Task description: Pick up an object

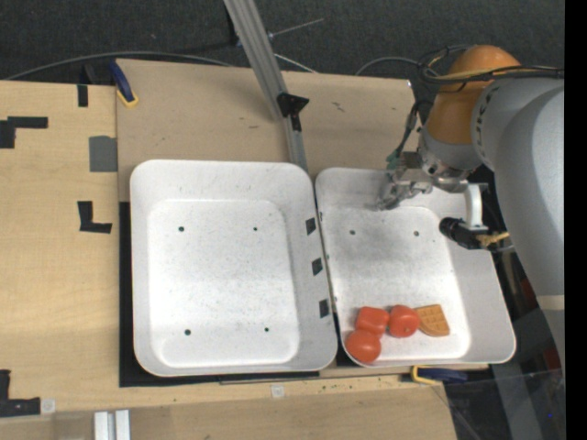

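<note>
The left bin (220,264) lies beside the right bin (404,246), their inner rims touching along a seam with small dark clips. Nothing to pick is seen on the left bin's floor.

Taking the right bin as the landmark: three red pieces (378,328) sit bunched at its near edge, close to its left corner, touching one another. Just to their right, touching the last red one, lies a flat orange cracker-like piece (433,320). These are the likely targets, though the task names none in particular.

The gripper (401,189) hangs over the far end of the right bin, near its back rim, well apart from the cluster at the near edge. It carries nothing, but whether it is spread or pressed together cannot be told, since it is small and blurred here.

The main risk appears to be crowding: the pieces touch each other and sit against the bin's near wall, so a descent could catch two at once, push one aside, or strike the rim. A closing made at the gripper's present spot would likely catch nothing
</note>
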Available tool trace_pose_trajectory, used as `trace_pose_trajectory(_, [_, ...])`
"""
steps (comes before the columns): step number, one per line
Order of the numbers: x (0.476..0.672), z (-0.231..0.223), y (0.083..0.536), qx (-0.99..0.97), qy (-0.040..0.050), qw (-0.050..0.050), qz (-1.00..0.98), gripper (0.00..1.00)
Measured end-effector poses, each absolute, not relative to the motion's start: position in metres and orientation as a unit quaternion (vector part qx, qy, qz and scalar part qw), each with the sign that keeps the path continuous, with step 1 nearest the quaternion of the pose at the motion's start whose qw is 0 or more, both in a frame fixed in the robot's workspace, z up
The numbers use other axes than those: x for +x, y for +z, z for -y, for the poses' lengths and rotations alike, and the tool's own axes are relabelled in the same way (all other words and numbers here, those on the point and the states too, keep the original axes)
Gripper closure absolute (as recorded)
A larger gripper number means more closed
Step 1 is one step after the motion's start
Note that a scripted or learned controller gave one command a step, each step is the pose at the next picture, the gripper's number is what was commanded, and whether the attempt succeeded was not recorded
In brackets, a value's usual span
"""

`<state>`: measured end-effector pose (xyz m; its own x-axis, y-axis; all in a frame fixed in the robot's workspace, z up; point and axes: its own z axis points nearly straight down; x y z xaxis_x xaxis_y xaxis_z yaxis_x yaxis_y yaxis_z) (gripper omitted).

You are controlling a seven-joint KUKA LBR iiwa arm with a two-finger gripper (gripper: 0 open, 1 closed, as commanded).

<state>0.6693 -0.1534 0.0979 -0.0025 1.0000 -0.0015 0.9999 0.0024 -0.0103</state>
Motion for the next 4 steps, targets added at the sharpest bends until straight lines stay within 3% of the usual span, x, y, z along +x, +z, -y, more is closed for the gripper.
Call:
trace_pose_trajectory(1, [0.67,0.142,0.15,-0.706,-0.0016,-0.002,0.708,1.0])
trace_pose_trajectory(3, [0.675,0.137,0.253,-0.707,-0.0013,-0.002,0.708,1.0])
trace_pose_trajectory(4, [0.678,0.079,0.251,-0.705,0.0,0.001,0.709,1.0])
